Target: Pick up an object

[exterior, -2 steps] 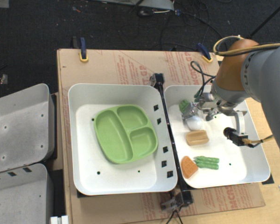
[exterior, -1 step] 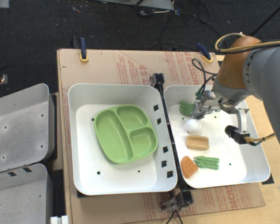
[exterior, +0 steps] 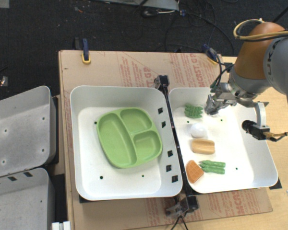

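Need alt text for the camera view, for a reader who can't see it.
The gripper hovers at the back of the right bin, beside a green leafy toy; in front lie a white ball, bread roll, green beans and orange piece. The left bin holds a green divided plate.

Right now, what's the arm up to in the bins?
The arm's gripper hangs over the right bin, beside a green toy vegetable. A white egg, bread roll, orange piece and green beans lie loose. A green divided plate sits in the left bin.
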Controlling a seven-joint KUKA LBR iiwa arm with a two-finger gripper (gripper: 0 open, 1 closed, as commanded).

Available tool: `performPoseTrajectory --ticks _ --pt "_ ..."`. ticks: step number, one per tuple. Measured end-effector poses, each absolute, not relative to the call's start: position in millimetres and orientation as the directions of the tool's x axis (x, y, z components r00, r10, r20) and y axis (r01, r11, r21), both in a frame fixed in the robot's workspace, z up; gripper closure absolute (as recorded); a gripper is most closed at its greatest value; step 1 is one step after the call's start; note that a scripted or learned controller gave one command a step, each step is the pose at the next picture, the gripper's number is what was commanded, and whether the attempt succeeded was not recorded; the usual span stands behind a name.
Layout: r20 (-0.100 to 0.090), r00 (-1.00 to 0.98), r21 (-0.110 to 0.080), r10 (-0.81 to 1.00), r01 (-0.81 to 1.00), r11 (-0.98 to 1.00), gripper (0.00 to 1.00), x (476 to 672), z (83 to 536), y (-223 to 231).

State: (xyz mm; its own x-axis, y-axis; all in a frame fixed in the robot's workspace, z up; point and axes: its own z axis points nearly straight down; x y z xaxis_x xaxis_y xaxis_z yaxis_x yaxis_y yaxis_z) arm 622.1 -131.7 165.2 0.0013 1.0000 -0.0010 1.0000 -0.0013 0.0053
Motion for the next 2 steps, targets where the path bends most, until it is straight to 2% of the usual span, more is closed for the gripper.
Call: performPoseTrajectory --ticks 2 --pt "-0.002 -0.003 0.008 1.0 1.0 0.003 1.0 621.8 279.0 -139.8"
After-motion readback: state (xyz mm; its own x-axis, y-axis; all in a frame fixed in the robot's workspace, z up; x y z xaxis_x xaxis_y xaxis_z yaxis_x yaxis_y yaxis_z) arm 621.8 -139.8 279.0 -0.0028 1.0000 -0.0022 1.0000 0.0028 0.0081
